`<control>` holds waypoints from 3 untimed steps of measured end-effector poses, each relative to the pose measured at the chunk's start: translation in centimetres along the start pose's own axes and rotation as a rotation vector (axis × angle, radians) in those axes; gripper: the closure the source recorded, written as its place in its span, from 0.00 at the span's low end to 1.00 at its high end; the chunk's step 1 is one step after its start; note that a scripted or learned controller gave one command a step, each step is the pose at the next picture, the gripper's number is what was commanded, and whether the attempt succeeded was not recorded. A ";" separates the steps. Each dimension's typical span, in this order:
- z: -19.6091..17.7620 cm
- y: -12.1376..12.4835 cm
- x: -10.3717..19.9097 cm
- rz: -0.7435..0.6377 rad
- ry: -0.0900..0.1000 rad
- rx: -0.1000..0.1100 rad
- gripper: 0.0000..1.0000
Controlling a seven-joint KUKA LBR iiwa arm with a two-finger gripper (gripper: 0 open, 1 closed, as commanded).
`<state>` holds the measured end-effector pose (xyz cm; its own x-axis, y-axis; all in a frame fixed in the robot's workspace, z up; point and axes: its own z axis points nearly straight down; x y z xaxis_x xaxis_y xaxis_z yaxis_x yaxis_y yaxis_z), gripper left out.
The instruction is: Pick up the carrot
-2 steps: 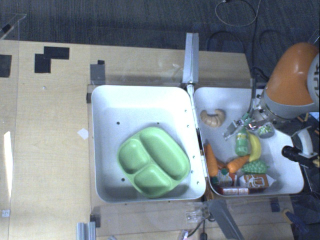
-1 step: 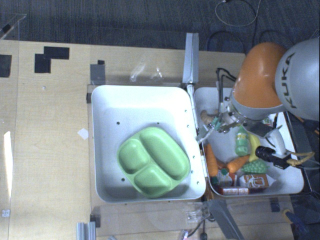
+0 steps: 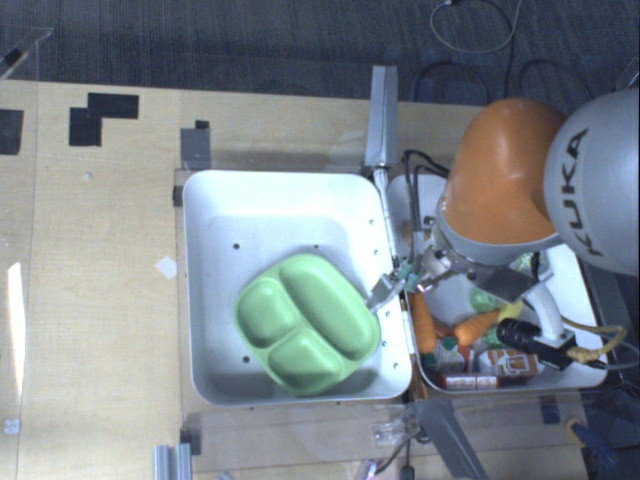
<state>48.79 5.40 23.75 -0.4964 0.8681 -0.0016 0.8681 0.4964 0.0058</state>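
Can't tell the end effector [image 3: 400, 280] state; carrot [image 3: 424, 323] lies just right of it, so shift right, then drop straight down.

Overhead slanted view of a wooden bench [image 3: 100, 268] holding two shallow white bins side by side. The left bin [image 3: 215, 218] contains a green divided plate [image 3: 305, 320] with three compartments, lying toward the bin's lower right. A grey arm [image 3: 590, 178] with an orange band [image 3: 500, 173] reaches in from the right and covers much of the right bin [image 3: 580, 278]. Its gripper [image 3: 400, 280] sits at the divider between the bins, just above an orange carrot [image 3: 424, 323] lying along the right bin's left wall. Small cluttered items, possibly including a second carrot [image 3: 477, 323], sit beside it.
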 end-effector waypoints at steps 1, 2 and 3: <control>2.8 5.8 -0.6 -0.021 0.000 0.001 0.00; 3.2 8.7 0.4 -0.003 0.000 0.000 0.00; -3.6 8.3 9.4 -0.551 0.000 -0.003 0.00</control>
<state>51.29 17.69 27.34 -0.8774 0.4797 -0.0052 0.4796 0.8775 0.0068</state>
